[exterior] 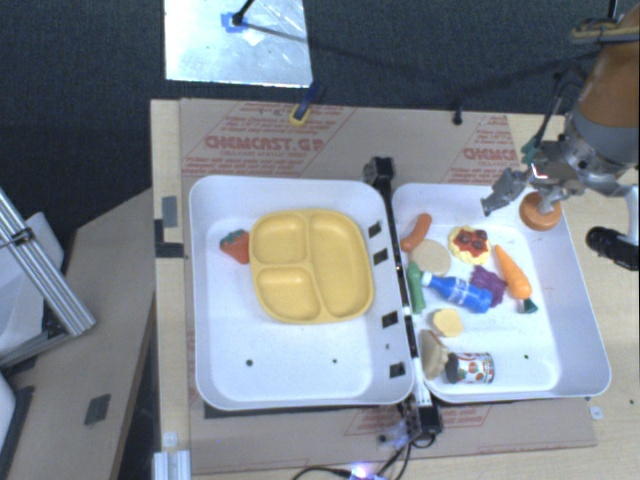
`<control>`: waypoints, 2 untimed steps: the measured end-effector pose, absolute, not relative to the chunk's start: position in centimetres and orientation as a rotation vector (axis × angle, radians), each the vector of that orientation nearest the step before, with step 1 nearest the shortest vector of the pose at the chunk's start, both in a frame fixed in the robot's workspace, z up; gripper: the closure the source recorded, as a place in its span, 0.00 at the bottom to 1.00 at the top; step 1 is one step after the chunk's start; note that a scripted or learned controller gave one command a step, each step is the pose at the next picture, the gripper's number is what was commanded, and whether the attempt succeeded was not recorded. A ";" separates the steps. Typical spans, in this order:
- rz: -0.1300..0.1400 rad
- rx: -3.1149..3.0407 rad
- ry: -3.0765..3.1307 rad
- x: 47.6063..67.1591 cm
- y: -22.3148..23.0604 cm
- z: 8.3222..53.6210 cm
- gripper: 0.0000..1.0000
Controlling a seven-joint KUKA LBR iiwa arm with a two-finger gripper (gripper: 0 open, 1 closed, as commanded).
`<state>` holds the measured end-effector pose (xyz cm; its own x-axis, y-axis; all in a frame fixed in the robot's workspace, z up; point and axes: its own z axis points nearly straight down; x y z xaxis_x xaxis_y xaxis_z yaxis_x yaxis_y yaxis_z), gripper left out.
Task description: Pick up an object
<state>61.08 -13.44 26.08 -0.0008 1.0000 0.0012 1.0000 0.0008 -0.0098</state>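
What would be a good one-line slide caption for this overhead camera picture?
Robot arm's gripper hovers over the right bin of toy food; a yellow divided plate sits in the left bin.

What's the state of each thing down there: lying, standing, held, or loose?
Yellow plate: flat in left bin.
Strawberry: lying beside plate.
Can: on its side.
Blue bottle: lying down.
Carrot: lying loose.
Hot dog: lying loose.
Gripper: above right bin's far edge.
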 end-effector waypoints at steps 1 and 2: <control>-0.001 -2.219 -2.226 61.3 -13.4 26.8 0.00; 0.003 -2.219 -2.221 61.8 -14.1 21.1 0.00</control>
<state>61.81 -14.13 21.07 -0.0011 1.0000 0.0002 1.0000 0.0011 -0.0024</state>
